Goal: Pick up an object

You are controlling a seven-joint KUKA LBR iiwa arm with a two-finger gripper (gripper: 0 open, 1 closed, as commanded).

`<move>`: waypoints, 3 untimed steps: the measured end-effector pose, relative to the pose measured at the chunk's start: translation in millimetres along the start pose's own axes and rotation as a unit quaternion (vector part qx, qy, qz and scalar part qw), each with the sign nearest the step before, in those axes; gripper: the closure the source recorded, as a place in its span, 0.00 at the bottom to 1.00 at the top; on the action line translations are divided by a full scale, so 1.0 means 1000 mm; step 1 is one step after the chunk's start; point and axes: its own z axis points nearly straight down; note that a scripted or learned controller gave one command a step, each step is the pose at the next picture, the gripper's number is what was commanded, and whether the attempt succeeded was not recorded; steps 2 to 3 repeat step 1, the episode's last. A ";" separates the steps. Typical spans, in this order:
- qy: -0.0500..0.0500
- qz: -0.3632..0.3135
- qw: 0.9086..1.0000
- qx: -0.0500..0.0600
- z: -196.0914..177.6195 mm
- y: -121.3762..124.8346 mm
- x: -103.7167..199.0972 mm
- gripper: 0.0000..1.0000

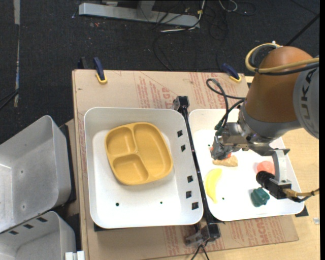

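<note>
The grey arm (277, 96) comes in from the right. Its orange band bulges high over the right bin (231, 200), and the wrist is bent steeply downward toward the bin's left half. The gripper (222, 151) is right down on a tan lump (227, 162), touching or all but touching its top. From up here I cannot tell whether the gripper is apart or closed, or whether it has hold of anything.

The lump lies on the bin floor, a little left of the middle. Just nearer and to the left of it is a yellow banana (213, 184), lying lengthwise near to far. A pink piece (263, 166) sits to the lump's right. A teal block (259, 197) rests in the near right part of the bin, well apart from the lump.

The left bin (137, 203) holds a yellow divided plate (138, 152), lying flat and slightly turned. Both bins sit on a sheet of cardboard (147, 86) pinned at its far edge by clamps (100, 71). The floor (45, 51) around is dark, with loose cables (172, 48) and a grey bar (137, 12) at the far side. White tubs (30, 162) stand off to the left.
</note>
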 end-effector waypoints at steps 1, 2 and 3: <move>0.000 0.000 1.000 0.001 0.029 -0.008 0.051 1.00; 0.000 0.000 1.000 0.001 0.029 -0.008 0.051 1.00; 0.000 0.000 1.000 0.001 0.029 -0.008 0.051 1.00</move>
